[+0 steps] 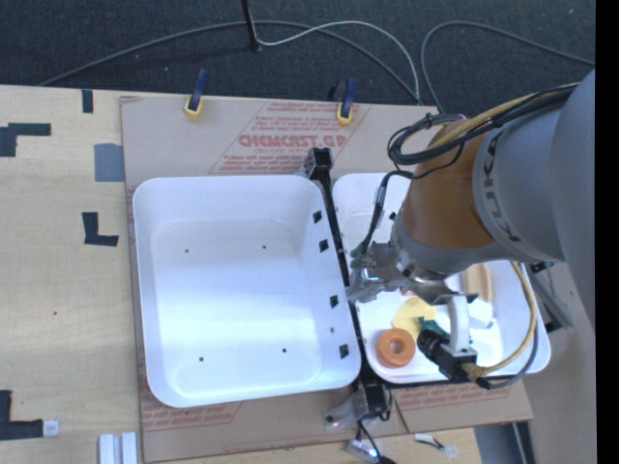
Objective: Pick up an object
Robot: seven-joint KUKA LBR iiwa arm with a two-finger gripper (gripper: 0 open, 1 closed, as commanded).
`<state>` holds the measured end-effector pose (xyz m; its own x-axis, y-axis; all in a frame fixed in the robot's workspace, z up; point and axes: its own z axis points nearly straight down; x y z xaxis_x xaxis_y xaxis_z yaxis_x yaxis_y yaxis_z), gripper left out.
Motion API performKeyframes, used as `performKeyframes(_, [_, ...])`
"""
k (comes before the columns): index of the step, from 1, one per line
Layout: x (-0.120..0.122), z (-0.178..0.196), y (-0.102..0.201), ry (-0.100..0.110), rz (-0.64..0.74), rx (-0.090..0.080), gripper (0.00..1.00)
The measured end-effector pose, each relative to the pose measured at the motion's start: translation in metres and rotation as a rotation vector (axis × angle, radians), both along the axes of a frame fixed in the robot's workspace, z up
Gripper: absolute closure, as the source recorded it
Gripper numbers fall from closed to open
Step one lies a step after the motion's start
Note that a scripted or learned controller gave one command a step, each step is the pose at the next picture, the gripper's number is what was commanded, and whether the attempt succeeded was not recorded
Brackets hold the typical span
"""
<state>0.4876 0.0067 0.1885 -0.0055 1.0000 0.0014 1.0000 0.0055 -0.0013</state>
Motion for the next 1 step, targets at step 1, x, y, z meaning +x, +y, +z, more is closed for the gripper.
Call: performKeyframes(1, [0.0002,0.0000,-0.0029,0.000,-0.005,-0.001,0.00])
